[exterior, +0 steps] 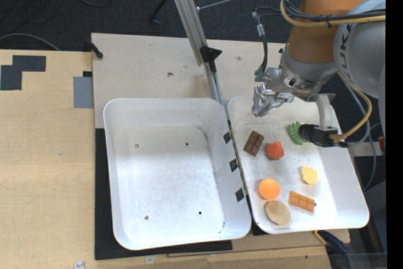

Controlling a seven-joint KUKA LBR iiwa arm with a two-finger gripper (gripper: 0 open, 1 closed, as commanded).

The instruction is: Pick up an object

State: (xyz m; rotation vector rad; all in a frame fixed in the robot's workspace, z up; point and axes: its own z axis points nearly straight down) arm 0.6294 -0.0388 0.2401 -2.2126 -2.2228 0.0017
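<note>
My gripper (259, 108) hangs over the far left part of the right bin (352, 198), above the bin floor and apart from every object. Nearest to it, just in front, lies a brown chocolate block (254, 143). A red lump (274, 150) sits beside that block. To the gripper's right, a green leafy piece (295, 132) rests near the bin's far wall. Toward the front are a yellow piece (309, 175), an orange ball (269, 188), an orange wafer (301, 201) and a beige disc (278, 212).
The left bin (116, 135) stands against the right one, their rims meeting by the black clips (233, 165). A slanted aluminium post (189, 16) rises behind the bins. A black cylinder on the arm (318, 134) juts out over the green piece.
</note>
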